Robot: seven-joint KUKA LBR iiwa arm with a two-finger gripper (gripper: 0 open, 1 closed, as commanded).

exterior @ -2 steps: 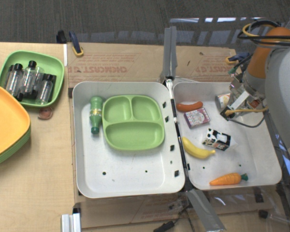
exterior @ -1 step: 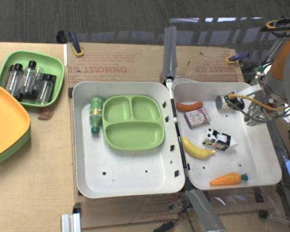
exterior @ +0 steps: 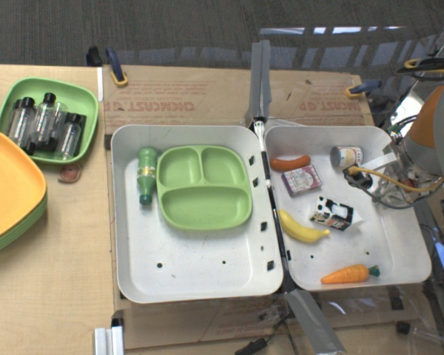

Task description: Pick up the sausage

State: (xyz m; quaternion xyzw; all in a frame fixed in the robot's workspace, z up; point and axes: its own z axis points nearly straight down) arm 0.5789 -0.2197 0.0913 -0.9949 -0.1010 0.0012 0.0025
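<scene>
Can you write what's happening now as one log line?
grasp: not yet done | sausage: right bin, far left corner, not held | gripper: bin's right side, away from sausage

The sausage (exterior: 290, 162) lies near the back-left corner of the right bin (exterior: 407, 272), just behind a small pink packet (exterior: 302, 179). Further right a white can (exterior: 345, 156) lies on its side, and the arm (exterior: 428, 143) hangs over that bin's right rim. Toward the front are a banana (exterior: 302, 228), a black-and-white carton (exterior: 333, 214) just beside it, and a carrot (exterior: 346, 274). In the left bin (exterior: 192, 272) sits a green divided plate (exterior: 204, 186), with a green bottle (exterior: 146, 174) just beside its left edge.
</scene>
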